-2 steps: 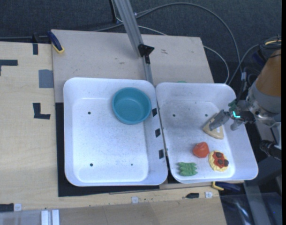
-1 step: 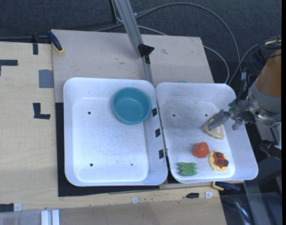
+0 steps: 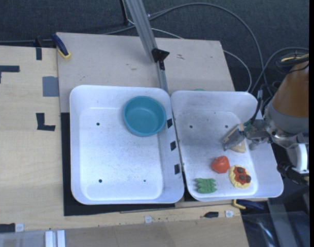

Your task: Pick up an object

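Pincer (image 3: 234, 140) (spread or closed, I cannot tell) hangs above a pale piece (image 3: 240, 147) near the right bin (image 3: 198, 107) edge; it could skid off.

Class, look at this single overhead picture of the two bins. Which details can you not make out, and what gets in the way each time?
1. Gripper, camera view: too small and blurred to judge its fingers.
2. Pale object under the gripper: partly covered, so its shape is unclear.
3. Yellow toy with red topping: too small to identify.
4. Arm: cut off at the right.
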Controlling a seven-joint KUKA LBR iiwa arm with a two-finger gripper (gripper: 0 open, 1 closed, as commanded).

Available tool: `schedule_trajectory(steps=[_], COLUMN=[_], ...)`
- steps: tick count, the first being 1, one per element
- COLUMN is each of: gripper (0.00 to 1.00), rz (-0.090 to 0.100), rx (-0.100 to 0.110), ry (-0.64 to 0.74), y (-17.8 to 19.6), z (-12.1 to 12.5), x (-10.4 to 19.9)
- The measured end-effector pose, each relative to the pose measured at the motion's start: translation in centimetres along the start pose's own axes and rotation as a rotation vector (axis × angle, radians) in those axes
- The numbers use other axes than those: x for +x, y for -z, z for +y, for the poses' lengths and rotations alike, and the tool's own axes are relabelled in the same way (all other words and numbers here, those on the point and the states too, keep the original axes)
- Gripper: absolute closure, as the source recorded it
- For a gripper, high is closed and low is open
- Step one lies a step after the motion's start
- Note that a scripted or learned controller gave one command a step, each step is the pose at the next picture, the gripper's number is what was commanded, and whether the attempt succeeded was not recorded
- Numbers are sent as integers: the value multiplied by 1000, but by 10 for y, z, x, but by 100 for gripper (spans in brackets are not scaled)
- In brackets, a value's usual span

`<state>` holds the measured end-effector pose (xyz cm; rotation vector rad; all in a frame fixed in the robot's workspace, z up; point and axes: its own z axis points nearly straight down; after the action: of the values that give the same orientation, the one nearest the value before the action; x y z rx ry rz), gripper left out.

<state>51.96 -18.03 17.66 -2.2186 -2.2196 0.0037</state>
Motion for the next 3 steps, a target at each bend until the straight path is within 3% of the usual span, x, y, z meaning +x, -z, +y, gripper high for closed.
schedule_trajectory(steps=[1, 2, 3], gripper=[0, 0, 100], rz=[1, -1, -3], rx=[2, -5, -8], ry=[0, 0, 0], y=[-62, -88, -76], z=[2, 2, 3], x=[4, 4, 4])
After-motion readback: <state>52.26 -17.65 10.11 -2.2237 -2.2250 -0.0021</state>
